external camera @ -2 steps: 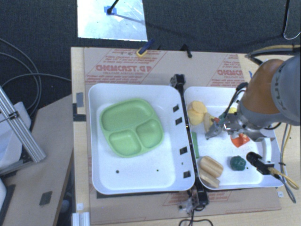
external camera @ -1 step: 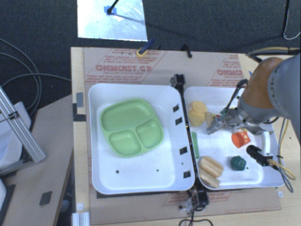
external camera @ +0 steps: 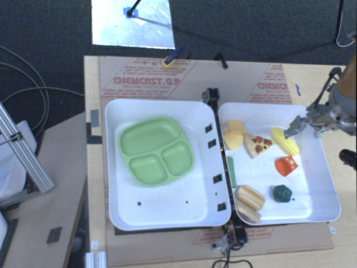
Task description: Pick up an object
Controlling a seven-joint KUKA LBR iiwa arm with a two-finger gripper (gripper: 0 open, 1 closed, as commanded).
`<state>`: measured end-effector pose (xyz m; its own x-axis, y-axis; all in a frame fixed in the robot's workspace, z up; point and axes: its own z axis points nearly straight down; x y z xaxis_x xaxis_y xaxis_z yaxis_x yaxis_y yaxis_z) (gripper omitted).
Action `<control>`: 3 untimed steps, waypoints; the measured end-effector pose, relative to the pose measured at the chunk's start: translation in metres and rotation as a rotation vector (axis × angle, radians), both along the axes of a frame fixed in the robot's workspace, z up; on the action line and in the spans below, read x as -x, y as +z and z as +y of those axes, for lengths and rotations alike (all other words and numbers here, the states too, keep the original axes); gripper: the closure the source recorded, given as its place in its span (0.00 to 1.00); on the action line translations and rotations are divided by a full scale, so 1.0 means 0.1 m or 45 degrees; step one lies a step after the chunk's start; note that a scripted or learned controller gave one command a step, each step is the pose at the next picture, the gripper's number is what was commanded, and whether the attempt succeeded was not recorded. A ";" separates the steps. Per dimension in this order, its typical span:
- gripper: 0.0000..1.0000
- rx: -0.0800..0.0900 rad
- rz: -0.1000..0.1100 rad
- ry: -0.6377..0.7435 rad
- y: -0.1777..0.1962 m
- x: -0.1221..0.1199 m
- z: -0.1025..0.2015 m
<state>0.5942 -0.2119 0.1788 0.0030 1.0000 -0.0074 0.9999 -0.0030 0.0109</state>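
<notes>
Gripper [external camera: 294, 128] hanging over the right bin [external camera: 321, 205], its tip just above the yellow corn [external camera: 284, 140]; finger state cannot be told. Relative to the corn: pizza slice [external camera: 259, 144] sitting left, red piece [external camera: 285, 165] just below, green broccoli [external camera: 281, 193] lower, hot dog bun [external camera: 249, 200] lower left.
</notes>
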 end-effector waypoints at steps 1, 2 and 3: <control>0.00 -0.010 0.018 0.006 -0.99 0.01 0.07; 1.00 -0.007 0.009 0.013 -0.83 -0.02 0.06; 1.00 -0.012 0.014 0.012 -0.55 0.26 0.66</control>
<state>0.5683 -0.1460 0.1241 -0.0064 1.0000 0.0019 1.0000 0.0064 0.0003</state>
